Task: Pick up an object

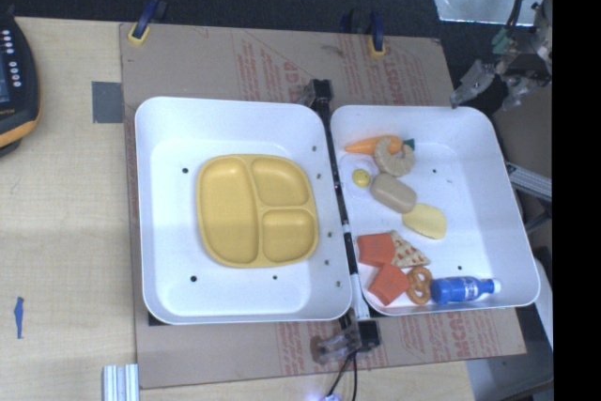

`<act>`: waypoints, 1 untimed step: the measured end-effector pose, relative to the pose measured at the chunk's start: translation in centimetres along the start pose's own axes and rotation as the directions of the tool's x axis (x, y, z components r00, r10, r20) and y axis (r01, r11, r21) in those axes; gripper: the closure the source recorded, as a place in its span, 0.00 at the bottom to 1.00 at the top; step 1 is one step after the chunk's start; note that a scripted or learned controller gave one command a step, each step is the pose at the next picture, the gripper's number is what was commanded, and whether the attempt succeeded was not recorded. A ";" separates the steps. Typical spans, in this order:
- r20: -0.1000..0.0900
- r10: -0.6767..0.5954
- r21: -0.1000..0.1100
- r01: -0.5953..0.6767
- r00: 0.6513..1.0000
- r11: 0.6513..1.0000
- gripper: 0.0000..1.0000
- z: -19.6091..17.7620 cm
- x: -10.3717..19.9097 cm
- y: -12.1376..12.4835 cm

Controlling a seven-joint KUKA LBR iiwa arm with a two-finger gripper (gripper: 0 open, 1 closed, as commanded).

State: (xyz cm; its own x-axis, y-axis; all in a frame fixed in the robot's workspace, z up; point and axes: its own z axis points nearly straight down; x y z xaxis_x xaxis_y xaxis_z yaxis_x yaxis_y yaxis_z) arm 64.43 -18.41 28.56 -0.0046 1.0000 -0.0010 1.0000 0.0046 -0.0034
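You've got the gripper (479, 82) hanging just past the right bin's (507, 202) far right corner, can't tell how its jaws stand. All the toys sit bunched along that bin's left side: carrot (368, 145), pretzel (420, 284), bottle (462, 289) at the near edge. Its right half is bare white. The left bin (160, 202) holds a yellow tray (257, 208) mid-floor. Both sit on cardboard (235, 61) clamped to the wooden bench (56, 230).
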 end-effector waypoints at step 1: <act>-0.005 -0.005 0.013 0.005 1.000 1.000 0.00 10.8 5.9 -3.0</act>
State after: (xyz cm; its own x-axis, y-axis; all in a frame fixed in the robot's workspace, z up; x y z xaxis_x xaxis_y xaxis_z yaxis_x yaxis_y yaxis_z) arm 61.42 -12.54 17.73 -0.0095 0.9999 0.0044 0.9998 0.0096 -0.0165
